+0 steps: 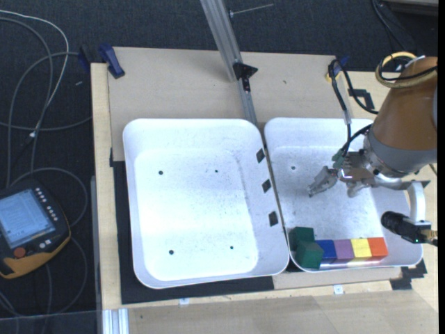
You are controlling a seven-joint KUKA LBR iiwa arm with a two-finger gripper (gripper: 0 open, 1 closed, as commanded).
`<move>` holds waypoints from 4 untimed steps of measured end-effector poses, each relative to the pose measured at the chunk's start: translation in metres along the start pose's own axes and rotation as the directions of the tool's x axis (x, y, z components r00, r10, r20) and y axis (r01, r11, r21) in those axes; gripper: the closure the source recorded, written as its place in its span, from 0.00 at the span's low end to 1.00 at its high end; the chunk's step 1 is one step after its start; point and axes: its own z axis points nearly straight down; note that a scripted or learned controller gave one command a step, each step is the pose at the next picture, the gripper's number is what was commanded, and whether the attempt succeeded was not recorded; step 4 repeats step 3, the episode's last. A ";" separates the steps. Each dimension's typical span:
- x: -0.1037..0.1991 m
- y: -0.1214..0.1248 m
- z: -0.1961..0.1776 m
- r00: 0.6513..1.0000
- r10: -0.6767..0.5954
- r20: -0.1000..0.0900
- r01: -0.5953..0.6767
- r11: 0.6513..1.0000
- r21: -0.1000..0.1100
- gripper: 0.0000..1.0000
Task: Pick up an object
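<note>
Blocks (338, 248) line right bin (299, 141) (2 bins on bench (174, 82)).

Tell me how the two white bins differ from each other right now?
The right bin has coloured blocks lined along its near edge, with a green block at the row's left end; the left bin shows just dark specks and small dots. The robot's hand hangs over the right bin, while the left bin has no arm above it. Both are shallow, white, with rounded corners, side by side.

White speckled bins (188, 134) — green block (306, 247), blue-purple-yellow-orange bar (352, 248) — orange-banded grey arm (409, 117).
</note>
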 end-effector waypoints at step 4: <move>-0.076 0.005 0.035 1.000 -0.002 0.002 0.002 1.000 -0.009 0.00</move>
